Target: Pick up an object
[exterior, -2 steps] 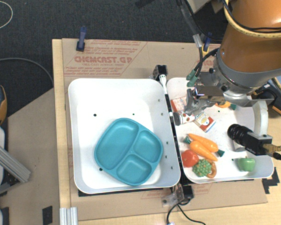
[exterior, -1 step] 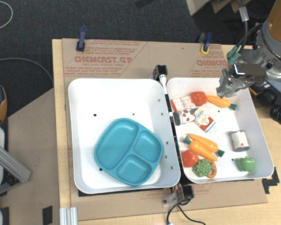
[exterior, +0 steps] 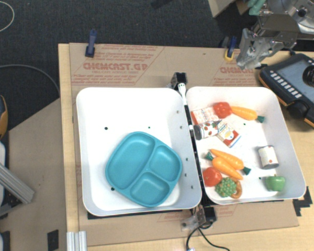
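**A:** The gripper [exterior: 249, 54] hung beyond the right bin's [exterior: 289, 140] far rim; whether it was apart or together could not be told.

**B:** Inside that bin, carrots [exterior: 227, 162], tomato [exterior: 211, 176] and cartons [exterior: 220, 129] crowded together, so a descent risked nudging neighbours. The teal tray [exterior: 143, 168] lay in the adjoining bin.

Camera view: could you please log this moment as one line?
gripper above bench, outside bins | holding nothing seen | blue tray in left bin | toy food in right bin
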`<state>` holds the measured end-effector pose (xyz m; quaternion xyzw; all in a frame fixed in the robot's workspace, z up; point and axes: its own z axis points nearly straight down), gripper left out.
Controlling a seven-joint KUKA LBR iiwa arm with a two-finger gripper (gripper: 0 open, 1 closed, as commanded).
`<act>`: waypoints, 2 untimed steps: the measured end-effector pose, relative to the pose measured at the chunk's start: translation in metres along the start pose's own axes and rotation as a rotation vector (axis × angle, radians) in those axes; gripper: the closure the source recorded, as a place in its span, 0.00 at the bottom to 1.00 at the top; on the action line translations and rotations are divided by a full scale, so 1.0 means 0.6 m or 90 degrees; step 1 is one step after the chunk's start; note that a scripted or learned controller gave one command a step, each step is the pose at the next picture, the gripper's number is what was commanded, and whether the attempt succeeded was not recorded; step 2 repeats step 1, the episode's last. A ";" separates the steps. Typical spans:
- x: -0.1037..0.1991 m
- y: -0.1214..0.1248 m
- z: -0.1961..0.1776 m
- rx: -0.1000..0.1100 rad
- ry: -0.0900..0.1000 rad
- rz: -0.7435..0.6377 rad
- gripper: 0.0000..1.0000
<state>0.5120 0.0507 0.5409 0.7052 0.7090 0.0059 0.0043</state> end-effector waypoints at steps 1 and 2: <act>0.107 -0.052 0.174 0.017 -0.002 -0.001 1.00; 0.107 -0.052 0.174 0.017 -0.002 -0.001 1.00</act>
